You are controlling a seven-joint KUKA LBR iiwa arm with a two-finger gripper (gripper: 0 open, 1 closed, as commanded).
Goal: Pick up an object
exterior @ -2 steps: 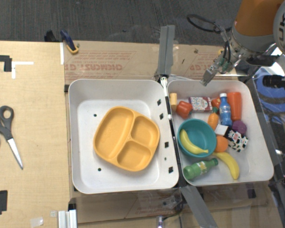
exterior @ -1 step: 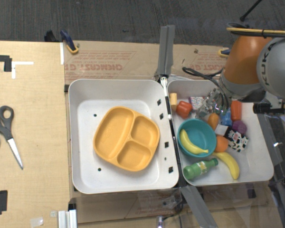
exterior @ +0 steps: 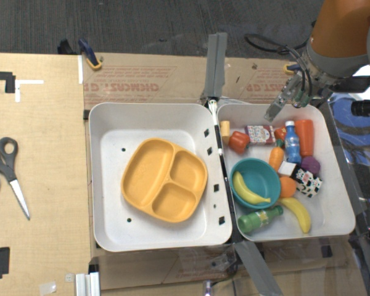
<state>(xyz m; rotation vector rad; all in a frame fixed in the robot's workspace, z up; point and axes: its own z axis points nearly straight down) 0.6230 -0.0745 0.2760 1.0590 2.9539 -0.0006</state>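
Observation:
The right bin holds several small objects. A teal bowl has a banana lying in it. Around it are a second banana, a green bottle, a red pepper, a pink-and-white packet, a blue bottle, an orange carrot, a purple piece and a black-and-white block. My gripper hangs over the bin's back edge, above the packet and blue bottle. It is open, with nothing between its fingers.
In the left bin lies a yellow divided plate. Scissors rest on the bench at the far left. A blue clamp and a grey upright bar stand behind the bins. Cables trail at the back right.

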